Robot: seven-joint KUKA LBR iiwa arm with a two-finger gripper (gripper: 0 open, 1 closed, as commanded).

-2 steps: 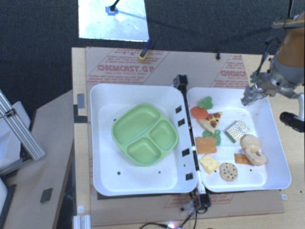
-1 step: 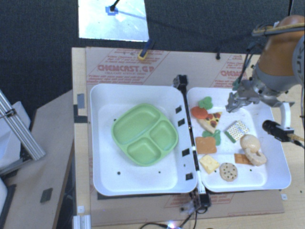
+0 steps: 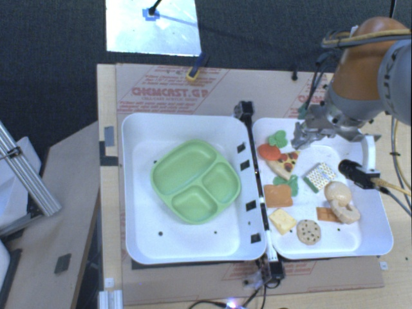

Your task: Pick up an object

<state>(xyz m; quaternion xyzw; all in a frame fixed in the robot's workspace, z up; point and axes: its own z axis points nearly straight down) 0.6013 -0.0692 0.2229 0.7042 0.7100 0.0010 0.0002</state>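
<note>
Over right bin [image 3: 376,237] | arm [image 3: 370,63] angled down | jaws [image 3: 301,140] state unclear

Glossy white plastic bins [image 3: 193,124] hold a smooth matt green plastic plate [image 3: 195,181], on printed brown cardboard [image 3: 170,92].

Lying under dark carpet-like floor [image 3: 51,44], with a shiny metal sheet [image 3: 153,19] at twelve o'clock; pale wooden counter [image 3: 71,172] spreading toward nine o'clock.

End effector [image 3: 301,140] above toy food [image 3: 283,166]
</note>
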